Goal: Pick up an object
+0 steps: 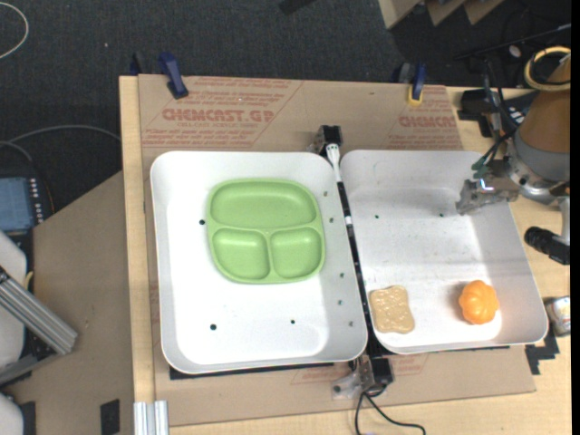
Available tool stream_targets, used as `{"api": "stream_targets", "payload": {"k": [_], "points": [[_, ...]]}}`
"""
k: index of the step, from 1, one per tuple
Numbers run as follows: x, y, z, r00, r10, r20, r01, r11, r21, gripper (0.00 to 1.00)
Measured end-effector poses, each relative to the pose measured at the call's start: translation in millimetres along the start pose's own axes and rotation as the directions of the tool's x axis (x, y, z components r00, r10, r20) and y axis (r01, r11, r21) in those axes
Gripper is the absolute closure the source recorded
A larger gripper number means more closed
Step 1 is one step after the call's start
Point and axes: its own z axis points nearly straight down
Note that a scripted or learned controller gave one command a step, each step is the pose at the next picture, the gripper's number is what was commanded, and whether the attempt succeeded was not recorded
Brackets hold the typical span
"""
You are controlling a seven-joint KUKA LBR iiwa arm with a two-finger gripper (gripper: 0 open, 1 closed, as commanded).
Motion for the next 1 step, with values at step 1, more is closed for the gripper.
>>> {"api": "stream_targets", "payload": {"k": [1], "points": [[-0.3,51.9,30.2,1.000,0.000,0.001,0.000,1.000,-0.002,1.00]]}}
